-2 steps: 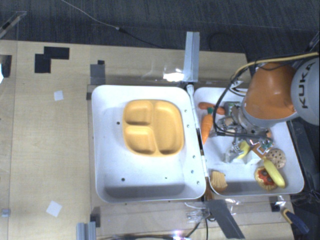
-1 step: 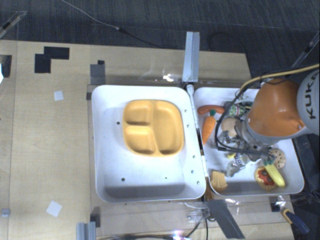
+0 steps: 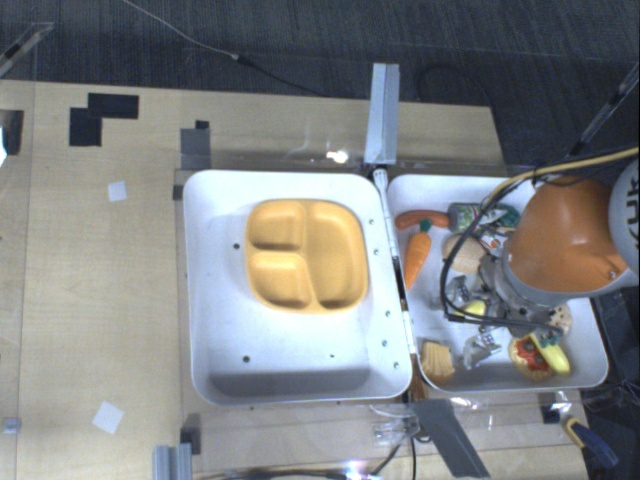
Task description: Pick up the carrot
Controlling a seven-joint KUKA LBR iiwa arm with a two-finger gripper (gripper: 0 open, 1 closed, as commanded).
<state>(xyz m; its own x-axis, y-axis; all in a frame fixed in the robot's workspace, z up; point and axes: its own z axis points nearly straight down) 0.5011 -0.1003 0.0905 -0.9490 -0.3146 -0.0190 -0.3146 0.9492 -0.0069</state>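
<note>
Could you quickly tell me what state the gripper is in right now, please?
Gripper: cannot be told; it sits low in the right bin, apart from the carrot.

my gripper [image 3: 484,346] hangs low in the right bin [image 3: 598,368], near the front wall. the carrot [image 3: 417,255] lies apart from it by the bin's left wall, just below a sausage [image 3: 420,219]. a yellow divided plate [image 3: 305,253] sits in the left bin [image 3: 215,298].
</note>
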